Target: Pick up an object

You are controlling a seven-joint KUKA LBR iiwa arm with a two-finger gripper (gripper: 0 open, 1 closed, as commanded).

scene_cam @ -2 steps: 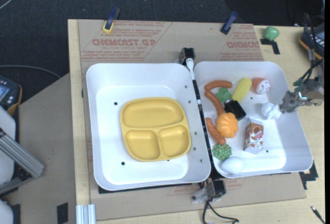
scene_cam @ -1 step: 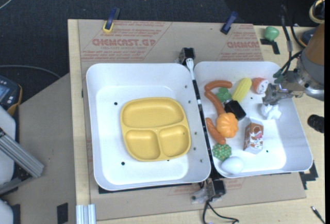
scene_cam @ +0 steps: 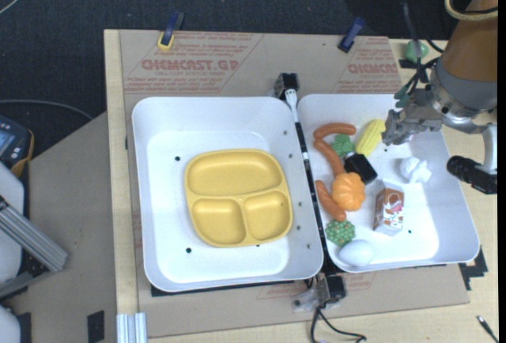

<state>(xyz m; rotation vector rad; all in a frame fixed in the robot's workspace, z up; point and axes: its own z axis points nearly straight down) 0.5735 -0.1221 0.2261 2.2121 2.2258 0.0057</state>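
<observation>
One white egg (scene_cam: 356, 252), two bins, perhaps two carrots, gripper (scene_cam: 398, 130) above.

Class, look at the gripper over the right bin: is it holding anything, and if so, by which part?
It cannot be told. The gripper sits beside the corn, but nothing shows between its fingers.

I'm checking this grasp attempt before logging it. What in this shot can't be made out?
- Gripper in the camera view: its fingers blur together, so their state is unclear.
- Small white object: too small and pale against the right bin to identify.
- Carton: label print too small to read.
</observation>
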